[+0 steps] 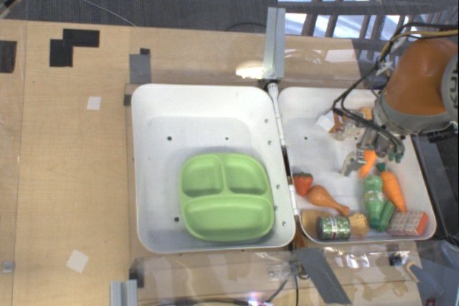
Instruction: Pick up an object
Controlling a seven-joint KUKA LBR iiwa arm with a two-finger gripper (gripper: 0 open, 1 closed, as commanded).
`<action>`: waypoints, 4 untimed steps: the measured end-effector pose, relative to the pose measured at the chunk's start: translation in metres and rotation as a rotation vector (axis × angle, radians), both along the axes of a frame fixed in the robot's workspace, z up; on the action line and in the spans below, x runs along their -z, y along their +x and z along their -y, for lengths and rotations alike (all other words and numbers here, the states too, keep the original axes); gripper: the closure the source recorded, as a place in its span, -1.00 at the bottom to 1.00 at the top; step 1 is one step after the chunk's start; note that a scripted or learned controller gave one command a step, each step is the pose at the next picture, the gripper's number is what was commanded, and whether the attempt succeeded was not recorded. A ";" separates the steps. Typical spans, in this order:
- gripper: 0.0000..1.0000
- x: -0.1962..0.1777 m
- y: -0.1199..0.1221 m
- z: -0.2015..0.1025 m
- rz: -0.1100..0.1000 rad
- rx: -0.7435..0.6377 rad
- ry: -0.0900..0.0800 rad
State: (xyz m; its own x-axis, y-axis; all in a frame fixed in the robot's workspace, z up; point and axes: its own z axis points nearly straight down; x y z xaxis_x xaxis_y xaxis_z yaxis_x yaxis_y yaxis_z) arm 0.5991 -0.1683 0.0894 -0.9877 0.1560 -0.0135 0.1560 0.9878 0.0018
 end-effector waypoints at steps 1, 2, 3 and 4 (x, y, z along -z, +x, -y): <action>-1.00 -0.001 -0.034 -0.005 0.002 0.071 -0.001; -1.00 -0.001 -0.052 -0.016 0.004 0.033 -0.003; -1.00 0.000 0.028 -0.028 -0.017 0.106 0.002; -1.00 0.000 -0.020 -0.019 0.000 0.124 0.000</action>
